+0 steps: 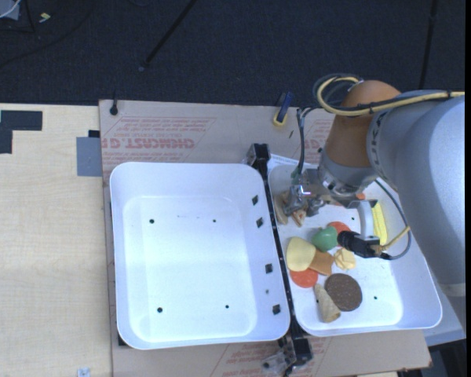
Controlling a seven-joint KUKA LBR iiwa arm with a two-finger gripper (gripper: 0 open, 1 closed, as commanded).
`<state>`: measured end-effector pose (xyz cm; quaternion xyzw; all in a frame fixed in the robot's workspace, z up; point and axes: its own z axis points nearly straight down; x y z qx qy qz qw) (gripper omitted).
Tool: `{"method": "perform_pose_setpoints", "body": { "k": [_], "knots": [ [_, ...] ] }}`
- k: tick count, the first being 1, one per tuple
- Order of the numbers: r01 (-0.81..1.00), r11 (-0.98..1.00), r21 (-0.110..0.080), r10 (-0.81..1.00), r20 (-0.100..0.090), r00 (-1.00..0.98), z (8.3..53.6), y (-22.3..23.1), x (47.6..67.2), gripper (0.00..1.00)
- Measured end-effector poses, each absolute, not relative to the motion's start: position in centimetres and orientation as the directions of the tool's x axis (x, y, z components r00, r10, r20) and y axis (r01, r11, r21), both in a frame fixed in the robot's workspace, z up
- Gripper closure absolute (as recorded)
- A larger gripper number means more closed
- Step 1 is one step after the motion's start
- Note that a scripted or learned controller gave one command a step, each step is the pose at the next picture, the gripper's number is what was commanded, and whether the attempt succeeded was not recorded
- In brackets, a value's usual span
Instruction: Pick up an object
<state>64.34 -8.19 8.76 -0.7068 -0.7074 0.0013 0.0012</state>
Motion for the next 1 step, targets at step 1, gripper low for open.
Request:
{"method": "perform_pose_setpoints", "body": {
  "k": [1],
  "knots": [
    [1.000,0.003,-0.002,1.000,0.002,-0.003,19.16,1.19,60.11,1.00]
  ]
}}
